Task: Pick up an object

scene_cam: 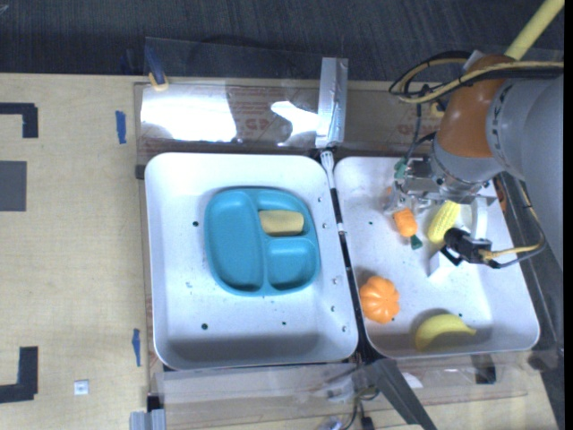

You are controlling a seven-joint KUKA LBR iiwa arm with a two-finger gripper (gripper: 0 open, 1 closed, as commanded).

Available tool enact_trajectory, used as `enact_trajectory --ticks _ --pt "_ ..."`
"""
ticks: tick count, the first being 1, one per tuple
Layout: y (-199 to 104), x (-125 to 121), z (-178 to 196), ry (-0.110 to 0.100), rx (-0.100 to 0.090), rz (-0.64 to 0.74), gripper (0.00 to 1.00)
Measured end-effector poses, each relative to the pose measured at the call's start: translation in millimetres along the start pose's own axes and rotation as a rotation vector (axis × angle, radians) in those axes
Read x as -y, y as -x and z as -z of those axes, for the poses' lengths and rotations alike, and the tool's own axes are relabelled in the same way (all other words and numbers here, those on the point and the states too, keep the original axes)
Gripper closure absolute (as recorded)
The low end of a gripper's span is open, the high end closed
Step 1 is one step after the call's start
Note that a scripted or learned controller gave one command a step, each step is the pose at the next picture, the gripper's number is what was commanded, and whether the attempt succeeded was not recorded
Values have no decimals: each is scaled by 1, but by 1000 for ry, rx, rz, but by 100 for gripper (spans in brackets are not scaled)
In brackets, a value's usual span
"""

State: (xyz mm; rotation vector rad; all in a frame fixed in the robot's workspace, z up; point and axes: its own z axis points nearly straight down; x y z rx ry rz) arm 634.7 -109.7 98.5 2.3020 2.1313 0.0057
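While my tool (421, 206) sits low in the right bin (510, 325), I can't tell its state. Small carrot (406, 223) and corn cob (441, 222) lie right beside it; pumpkin (380, 299) sits nearer the front.

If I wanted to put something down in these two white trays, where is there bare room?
The left bin has bare floor all around the blue divided plate, widest along its near edge. The right bin is crowded: the gripper hangs over a small carrot and a corn cob, with a pumpkin and banana nearer. A patch between the corn cob and banana is free.
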Motion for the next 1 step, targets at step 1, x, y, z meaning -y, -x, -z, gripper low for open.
enact_trajectory --ticks 1 --pt "-56 6 91 3 -2 6 100"
